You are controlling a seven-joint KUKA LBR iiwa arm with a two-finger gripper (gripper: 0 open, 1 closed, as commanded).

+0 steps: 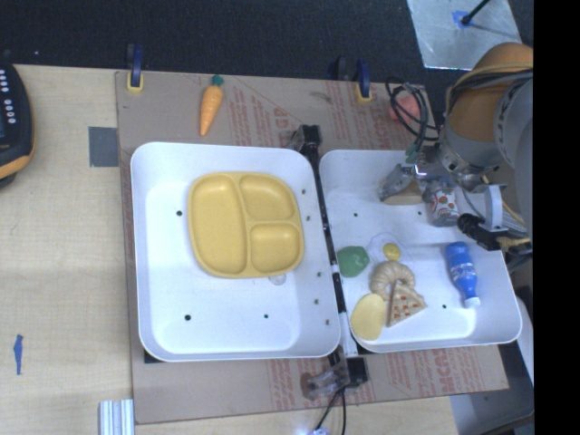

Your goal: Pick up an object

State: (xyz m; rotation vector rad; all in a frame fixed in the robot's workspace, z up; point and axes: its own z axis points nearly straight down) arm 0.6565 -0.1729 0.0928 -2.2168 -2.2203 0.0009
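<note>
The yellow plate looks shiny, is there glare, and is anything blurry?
In the camera view, the yellow plate shows only soft sheen; the left bin has a brighter washed-out patch beside it. The end effector area looks smeared and hard to make out.

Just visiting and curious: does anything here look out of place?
Yes: a toy carrot lies on the cardboard outside both bins, above the left bin, while the other toy foods sit in the right bin.

Single fixed camera above bench [72, 243] (slanted), overlooking both bins [145, 243].
</note>
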